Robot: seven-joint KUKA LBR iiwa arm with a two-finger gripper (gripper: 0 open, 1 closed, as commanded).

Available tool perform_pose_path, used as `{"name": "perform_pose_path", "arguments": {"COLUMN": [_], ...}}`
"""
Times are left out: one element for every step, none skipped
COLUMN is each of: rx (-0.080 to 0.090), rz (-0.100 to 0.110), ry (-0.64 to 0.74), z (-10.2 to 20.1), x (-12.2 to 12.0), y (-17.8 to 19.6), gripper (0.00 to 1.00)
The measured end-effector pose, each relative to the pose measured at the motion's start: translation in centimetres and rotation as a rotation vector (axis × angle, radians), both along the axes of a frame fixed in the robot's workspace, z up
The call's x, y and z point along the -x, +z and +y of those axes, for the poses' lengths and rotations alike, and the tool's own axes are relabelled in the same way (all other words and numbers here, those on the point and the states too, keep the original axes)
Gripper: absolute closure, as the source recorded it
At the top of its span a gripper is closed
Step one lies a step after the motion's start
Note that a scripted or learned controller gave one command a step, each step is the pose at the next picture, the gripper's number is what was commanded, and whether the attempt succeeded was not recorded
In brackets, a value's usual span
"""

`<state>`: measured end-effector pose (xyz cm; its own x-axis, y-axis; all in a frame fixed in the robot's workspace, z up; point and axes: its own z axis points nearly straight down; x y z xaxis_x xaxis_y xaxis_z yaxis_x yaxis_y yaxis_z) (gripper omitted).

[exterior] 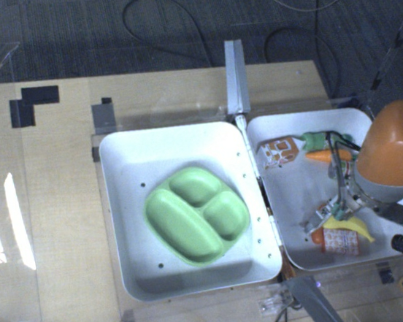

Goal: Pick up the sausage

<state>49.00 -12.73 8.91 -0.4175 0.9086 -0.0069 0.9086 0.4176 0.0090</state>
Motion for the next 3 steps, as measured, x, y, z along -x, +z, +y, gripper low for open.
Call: {"name": "perform_pose_path", "arguments": {"rx": [0.000,0.001,-0.002], "rz": [-0.011,-0.002,0.003], "ry": [0.003,0.094,0.099], "z": [0.2,0.6,10.7], "x": [-0.4,-0.1,0.1], "y": [1.2,0.1,9.7], "gripper": [1.00,1.00,1.00]}}
